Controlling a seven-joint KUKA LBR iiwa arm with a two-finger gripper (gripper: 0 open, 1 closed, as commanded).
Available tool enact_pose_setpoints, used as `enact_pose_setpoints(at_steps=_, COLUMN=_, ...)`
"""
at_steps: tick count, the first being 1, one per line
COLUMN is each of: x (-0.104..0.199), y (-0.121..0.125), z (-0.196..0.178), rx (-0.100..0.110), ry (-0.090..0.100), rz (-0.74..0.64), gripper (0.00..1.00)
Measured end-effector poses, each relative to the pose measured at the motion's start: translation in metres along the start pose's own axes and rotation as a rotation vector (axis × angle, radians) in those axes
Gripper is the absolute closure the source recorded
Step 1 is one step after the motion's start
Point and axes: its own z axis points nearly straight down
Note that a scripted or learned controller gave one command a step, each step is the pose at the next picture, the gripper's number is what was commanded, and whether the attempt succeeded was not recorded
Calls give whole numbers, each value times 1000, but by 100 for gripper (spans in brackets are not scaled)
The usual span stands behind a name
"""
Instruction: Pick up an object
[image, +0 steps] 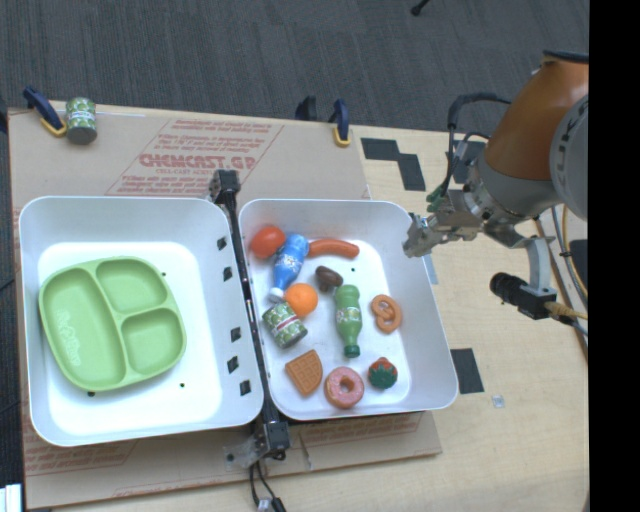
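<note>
At the right bin's (425, 330) upper right rim, gripper (420, 243) hovering outside, finger state impossible to tell. Nearest target, sausage (334, 248), lying just left inside the bin, long axis roughly left-right.

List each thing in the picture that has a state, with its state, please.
Green bottle: lying on its side in the right bin.
Blue bottle: lying on its side, same bin.
Small can: tipped over, beside the orange.
Green plate: flat in the left bin, right side up.
Gripper: above the right bin's far rim, holding nothing.
</note>
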Motion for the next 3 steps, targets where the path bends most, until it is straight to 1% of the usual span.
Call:
enact_pose_setpoints(at_steps=1, x=12, y=-56, z=49, rx=3, ry=1, rz=-1, gripper=100)
enact_pose_setpoints(at_steps=2, x=0, y=24, z=-28, rx=-2, ry=0, rz=0, gripper=100)
enact_pose_setpoints(at_steps=3, x=6, y=-27, z=69, rx=5, ry=2, rz=-1, gripper=100)
